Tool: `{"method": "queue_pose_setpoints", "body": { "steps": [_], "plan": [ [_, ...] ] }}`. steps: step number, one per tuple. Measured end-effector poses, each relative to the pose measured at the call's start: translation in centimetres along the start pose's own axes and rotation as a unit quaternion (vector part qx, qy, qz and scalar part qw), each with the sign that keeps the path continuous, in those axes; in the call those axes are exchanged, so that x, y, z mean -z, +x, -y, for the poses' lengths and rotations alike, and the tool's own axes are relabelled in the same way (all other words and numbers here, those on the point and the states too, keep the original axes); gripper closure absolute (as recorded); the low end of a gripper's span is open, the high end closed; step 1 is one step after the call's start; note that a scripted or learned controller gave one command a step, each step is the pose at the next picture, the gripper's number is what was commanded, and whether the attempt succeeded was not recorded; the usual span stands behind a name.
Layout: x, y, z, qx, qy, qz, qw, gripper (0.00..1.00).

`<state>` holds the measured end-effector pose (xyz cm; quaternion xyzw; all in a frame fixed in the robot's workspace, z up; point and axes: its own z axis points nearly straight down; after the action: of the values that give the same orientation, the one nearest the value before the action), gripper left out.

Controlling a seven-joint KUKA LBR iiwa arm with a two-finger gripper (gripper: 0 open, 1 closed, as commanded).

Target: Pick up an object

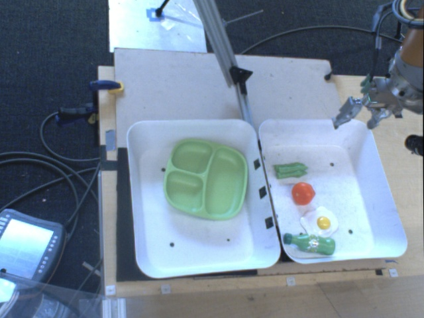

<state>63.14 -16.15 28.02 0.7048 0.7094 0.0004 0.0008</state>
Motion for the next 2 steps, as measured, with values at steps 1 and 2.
{"method": "queue_pose_setpoints", "body": {
  "steps": [1,2],
  "plan": [
    [0.0,0.0,0.0,0.000,0.000,0.000,1.0000,0.00],
    [-5.1,1.0,-0.1,0.001,0.002,0.000,1.0000,0.00]
  ]
}}
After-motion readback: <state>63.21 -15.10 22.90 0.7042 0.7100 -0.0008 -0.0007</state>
